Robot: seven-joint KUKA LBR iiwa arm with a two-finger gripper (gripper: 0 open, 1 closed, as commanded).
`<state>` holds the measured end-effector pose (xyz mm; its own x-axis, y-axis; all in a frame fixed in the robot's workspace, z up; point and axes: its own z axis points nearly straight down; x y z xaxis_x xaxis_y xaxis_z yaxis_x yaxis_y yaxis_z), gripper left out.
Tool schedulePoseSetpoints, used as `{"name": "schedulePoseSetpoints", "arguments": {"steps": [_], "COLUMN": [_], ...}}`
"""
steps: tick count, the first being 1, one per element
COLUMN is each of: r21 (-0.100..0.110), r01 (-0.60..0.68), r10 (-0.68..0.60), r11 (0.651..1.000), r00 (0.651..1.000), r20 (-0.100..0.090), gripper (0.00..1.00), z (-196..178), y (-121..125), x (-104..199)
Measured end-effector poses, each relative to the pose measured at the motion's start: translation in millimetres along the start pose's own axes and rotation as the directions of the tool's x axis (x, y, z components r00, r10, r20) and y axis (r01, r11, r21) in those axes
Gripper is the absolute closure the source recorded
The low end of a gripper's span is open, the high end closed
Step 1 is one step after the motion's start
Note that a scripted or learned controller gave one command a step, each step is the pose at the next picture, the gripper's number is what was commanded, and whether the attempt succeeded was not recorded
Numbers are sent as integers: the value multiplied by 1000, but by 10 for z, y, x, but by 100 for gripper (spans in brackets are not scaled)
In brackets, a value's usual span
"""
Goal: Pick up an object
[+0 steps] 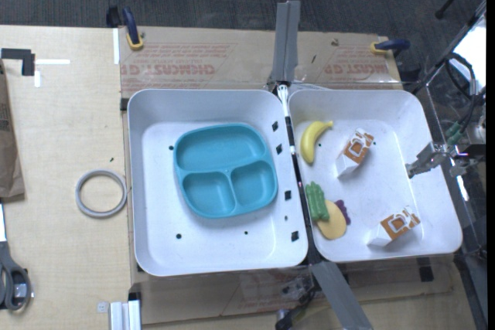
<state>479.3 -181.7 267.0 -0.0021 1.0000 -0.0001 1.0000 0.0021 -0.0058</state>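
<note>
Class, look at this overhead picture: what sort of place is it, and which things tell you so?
Probably a robotics lab test bench. Two white bins sit clamped to a wooden bench; one holds a blue divided tray, the other toy food such as a banana. A claw reaches in from the right.

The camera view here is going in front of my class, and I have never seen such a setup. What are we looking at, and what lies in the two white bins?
The picture is taken from one fixed camera above a bench, looking down at a slant. Two shallow white bins sit side by side. The left bin holds a blue divided plate. The right bin holds toy food: a banana, a green vegetable beside a yellow piece, and two small white-and-orange cartons. The machine is a robot arm reaching in from the right; its gripper hangs near that bin's right edge, with nothing seen in it. A roll of tape lies on the bench.
</note>
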Motion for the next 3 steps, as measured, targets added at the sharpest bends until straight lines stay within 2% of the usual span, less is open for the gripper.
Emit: {"name": "schedulePoseSetpoints", "arguments": {"steps": [1, 2, 3], "r21": [2, 7, 7], "r01": [-73, -78, -77], "r10": [73, 78, 77], "r11": [997, 997, 997], "r00": [997, 997, 997], "r20": [-2, -3, -3], "gripper": [0, 100, 0], "z": [1664, 1606, 1606], "y": [207, 206, 206], "x": [547, 526, 526]}}
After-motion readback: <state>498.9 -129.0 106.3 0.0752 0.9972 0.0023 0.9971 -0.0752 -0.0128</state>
